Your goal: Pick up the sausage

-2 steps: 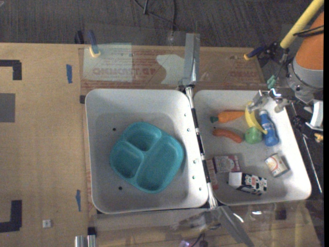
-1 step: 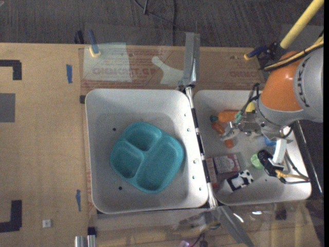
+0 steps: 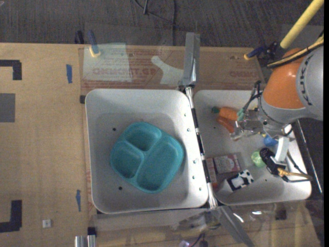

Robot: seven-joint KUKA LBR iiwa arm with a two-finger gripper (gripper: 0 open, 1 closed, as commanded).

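- White plastic makes up the 2 bins, set side by side on the tabletop (image 3: 41, 153); the left bin (image 3: 97, 107) holds a teal divided tray (image 3: 148, 157) and no loose items.
- Right bin (image 3: 303, 189) holds all the small items, so the arm (image 3: 293, 94) reaches in over this bin from the right edge of the view.
- An orange-to-reddish elongated item, taken to be the sausage (image 3: 226, 118), lies in the upper left part of the right bin, with a small green piece (image 3: 215, 109) touching its upper end.
- Tool (image 3: 245, 130) hangs just beside the sausage's right end, low over the bin floor. Whether its jaws are apart or closed cannot be told from this angle, and nothing is seen between them.
- Other contents sit well apart from the target: a pink-and-white card (image 3: 225, 163) by the dividing wall, a black-and-white block (image 3: 240, 180) near the front, a green piece (image 3: 256, 158) and a blue piece (image 3: 270, 139) beneath the arm.
- Judgement: the approach step is in hand and the grasp is not confirmed. The tool sits off the sausage's middle, so a closure there risks pinching only the end and letting it slip.
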